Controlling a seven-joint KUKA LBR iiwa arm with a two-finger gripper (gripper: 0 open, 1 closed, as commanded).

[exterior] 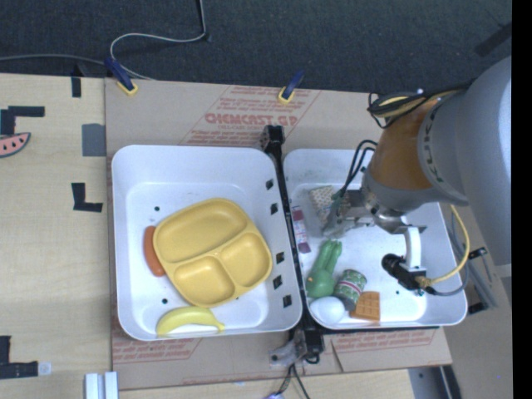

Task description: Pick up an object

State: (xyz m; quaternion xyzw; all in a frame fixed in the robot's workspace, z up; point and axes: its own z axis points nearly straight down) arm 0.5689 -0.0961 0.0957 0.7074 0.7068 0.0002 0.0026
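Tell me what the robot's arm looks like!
The arm is big, round and grey, with an orange band above the wrist. Black and yellow cables loop around it. Its gripper is small, metal and grey.

a green bottle-like object (323, 269) lies lengthwise in the right bin (432, 310), upper end beneath the tool (339, 219).

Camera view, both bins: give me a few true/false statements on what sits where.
1. The yellow divided tray lies in the left bin. True.
2. The banana lies in the right bin. False: it lies in the left bin, below the tray.
3. The green bottle lies in the right bin. True.
4. The white egg rests on the tray. False: it lies in the right bin by the green bottle.
5. The gripper is over the right bin. True.
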